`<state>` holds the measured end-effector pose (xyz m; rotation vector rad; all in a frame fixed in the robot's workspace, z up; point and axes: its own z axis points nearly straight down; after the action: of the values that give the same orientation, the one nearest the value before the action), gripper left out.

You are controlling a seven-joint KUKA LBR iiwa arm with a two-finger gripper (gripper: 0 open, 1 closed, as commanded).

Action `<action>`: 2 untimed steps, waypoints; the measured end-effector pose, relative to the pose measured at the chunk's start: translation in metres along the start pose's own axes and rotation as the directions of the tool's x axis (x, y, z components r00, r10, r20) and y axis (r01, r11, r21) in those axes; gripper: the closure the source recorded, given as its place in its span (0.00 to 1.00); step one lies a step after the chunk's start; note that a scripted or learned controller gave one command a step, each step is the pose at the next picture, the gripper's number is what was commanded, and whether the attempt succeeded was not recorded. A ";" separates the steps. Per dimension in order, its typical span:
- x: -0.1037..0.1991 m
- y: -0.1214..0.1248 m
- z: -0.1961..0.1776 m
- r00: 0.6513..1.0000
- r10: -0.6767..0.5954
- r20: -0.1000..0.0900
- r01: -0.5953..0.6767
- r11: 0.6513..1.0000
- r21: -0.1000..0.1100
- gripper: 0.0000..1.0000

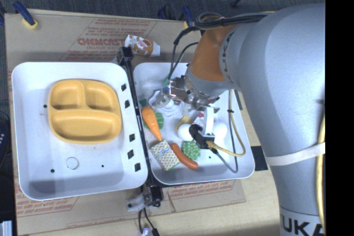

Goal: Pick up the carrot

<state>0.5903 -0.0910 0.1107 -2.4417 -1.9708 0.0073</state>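
The carrot (150, 122), orange with a green leafy top, lies at the left side of the right bin (241, 166), close to the divider between the bins. My gripper (193, 110) hangs over the middle of that bin, below the orange wrist band, to the right of the carrot and apart from it. The wrist body and cables hide the gripper's tips, and nothing can be seen held in it.
Around the carrot lie a checkered block (165, 155), a reddish-orange sausage-like piece (185, 157), a green item (191, 149) and white egg shapes (184, 131). The left bin (33, 174) holds a yellow divided plate (84, 109). A small packet (141, 45) lies behind the bins.
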 end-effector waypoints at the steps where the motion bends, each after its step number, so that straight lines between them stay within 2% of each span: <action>1: 0.001 0.000 -0.010 1.000 -0.005 0.000 0.005 1.000 0.002 1.00; 2: 0.054 0.014 -0.081 0.889 0.457 -0.002 -0.457 0.889 0.000 1.00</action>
<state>0.6154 -0.0409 0.1914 -2.8366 -1.3417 0.0060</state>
